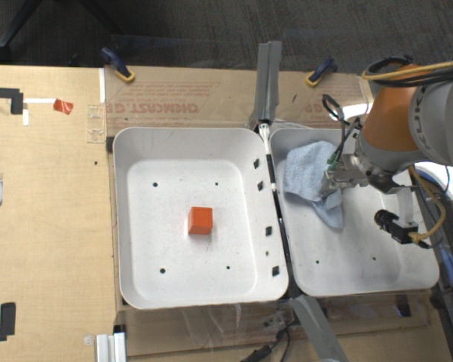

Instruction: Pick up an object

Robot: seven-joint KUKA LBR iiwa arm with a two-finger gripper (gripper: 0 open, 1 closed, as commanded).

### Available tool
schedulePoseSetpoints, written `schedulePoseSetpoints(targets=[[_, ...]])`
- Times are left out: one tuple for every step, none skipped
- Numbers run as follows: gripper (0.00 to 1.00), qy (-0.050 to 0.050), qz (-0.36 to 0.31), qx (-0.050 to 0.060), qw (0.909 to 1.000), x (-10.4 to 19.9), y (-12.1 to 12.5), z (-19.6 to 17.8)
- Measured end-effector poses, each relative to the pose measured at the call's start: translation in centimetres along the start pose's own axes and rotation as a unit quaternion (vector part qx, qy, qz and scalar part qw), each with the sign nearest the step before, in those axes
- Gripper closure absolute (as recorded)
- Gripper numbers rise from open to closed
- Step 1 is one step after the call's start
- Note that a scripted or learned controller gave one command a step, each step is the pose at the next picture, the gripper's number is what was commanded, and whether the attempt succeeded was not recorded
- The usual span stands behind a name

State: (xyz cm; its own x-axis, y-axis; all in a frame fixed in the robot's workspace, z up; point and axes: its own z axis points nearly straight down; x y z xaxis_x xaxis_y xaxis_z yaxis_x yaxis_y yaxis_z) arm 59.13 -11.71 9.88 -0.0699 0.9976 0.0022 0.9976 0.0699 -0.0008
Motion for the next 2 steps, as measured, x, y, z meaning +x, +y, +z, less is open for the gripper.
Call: schedulePoseSetpoints(targets=[[1.00, -0.002, 0.004, 0.003, 1.0000, 2.0, 6.9, -9.0], [1.00, -0.001, 0.120, 0.005, 0.9928, 1.4, 5.8, -6.6]])
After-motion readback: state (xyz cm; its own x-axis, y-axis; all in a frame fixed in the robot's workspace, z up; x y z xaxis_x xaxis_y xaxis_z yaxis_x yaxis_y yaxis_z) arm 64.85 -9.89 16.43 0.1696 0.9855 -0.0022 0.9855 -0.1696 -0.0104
